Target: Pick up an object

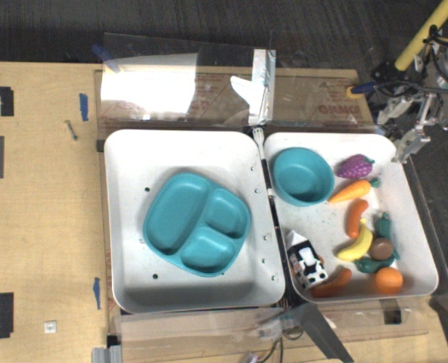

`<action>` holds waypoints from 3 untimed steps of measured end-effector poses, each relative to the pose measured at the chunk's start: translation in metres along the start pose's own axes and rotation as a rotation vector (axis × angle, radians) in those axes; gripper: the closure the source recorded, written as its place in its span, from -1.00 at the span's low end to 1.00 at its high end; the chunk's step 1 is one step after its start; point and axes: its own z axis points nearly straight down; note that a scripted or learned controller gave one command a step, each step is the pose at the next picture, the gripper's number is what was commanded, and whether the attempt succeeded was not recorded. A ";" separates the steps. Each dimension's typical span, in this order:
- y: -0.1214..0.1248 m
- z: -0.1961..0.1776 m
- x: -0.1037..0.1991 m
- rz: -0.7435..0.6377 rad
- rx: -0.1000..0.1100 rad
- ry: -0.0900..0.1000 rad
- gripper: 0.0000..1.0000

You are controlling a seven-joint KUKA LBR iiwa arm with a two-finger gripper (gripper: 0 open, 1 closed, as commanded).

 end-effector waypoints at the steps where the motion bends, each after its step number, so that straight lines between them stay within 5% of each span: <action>1: -0.002 0.102 0.055 -0.115 -0.004 0.009 -1.00; 2: 0.010 0.164 0.044 -0.036 -0.001 -0.001 -1.00; 3: 0.040 0.164 0.098 -0.001 -0.001 -0.001 -1.00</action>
